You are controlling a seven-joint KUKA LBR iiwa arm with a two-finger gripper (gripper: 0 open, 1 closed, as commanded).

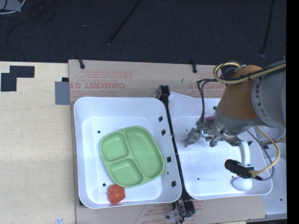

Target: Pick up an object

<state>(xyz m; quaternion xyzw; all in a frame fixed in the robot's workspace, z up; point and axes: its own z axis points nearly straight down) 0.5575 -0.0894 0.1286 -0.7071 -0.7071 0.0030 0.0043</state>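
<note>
Two white bins sit side by side on the worktop (37, 139). The left bin (88, 111) holds one green plate (132, 156) with three sections. One red object (116, 193) lies just beside the plate's lower edge. The jaws (202, 137) hang over the right bin (205, 181); I cannot tell their state. One white object (242, 183) sits in that bin's lower corner.

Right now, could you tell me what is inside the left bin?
The left bin holds a green divided plate and, beside the plate's near corner, a small red-orange object. Whatever lies under the plate is covered, so I cannot tell.
</note>
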